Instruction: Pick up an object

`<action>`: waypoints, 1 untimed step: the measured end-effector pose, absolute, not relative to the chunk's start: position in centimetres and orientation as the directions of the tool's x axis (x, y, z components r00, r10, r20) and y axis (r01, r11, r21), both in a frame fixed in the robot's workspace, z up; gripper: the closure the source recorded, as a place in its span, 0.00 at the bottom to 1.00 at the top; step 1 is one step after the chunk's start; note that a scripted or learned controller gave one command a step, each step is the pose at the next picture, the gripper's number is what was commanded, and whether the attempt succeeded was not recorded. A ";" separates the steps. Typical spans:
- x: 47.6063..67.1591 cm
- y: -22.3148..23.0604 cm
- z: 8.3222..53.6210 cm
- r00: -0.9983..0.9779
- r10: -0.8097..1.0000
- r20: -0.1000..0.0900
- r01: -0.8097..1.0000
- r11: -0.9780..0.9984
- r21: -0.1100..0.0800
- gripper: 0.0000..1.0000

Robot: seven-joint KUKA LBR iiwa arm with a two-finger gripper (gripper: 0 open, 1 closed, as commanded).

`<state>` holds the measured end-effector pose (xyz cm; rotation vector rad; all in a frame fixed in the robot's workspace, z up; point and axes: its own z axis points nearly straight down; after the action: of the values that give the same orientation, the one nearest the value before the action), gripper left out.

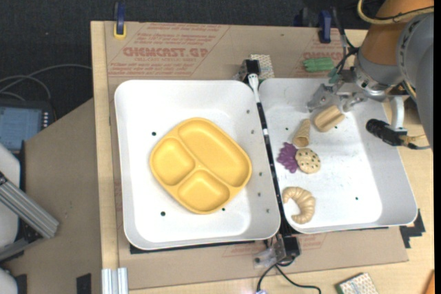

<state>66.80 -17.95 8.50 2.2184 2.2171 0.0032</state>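
Observation:
My gripper (335, 100) hangs over the far part of the right bin (365, 196), reaching in from the right on the grey arm with its orange band (396, 17). Just below it, touching or nearly touching, lies a tan cylinder (329, 118). A smaller tan piece (302, 132) lies to the cylinder's lower left. Further toward the front of the bin are a purple grape bunch (286, 156), a round speckled cookie (308, 161) and a croissant (299, 203).
A yellow divided plate (200, 164) sits in the left bin (138, 107). A ridge (265, 141) separates the two bins. A black part (384, 132) juts over the right bin's right side. A green item (319, 65) lies on the cardboard behind the bins.

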 end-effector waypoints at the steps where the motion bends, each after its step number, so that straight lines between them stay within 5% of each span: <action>1: 65.0 -19.5 8.5 0.001 1.000 0.000 1.000 -0.001 -0.002 0.00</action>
<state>64.98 -19.51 8.52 2.2235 2.2218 -0.0021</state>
